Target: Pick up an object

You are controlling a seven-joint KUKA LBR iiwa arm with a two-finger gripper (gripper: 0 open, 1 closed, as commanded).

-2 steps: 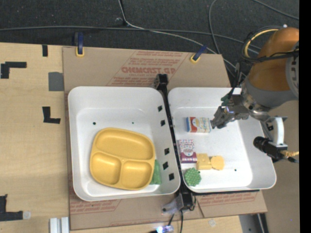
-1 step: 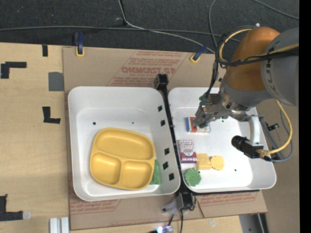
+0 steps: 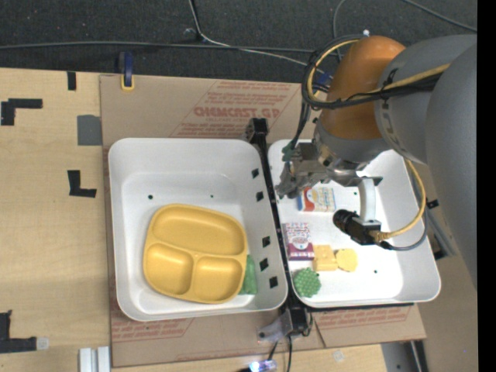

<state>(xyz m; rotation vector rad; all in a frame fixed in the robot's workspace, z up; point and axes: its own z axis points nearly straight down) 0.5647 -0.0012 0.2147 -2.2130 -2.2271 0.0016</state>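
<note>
The grey arm's two-finger gripper (image 3: 298, 178) hangs over the right white bin (image 3: 411, 281), above a small white card (image 3: 318, 200); I cannot tell its grip.

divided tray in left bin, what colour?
Yellow: the three-compartment plastic tray, seen clearly in the camera view.

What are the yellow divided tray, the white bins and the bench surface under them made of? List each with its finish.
Yellow divided tray: probably moulded plastic, smooth with a soft sheen and rounded compartments.
White bins: likely plastic too, glossy, with thin formed rims.
Bench surface: looks like cardboard, matte brown with red print.
</note>
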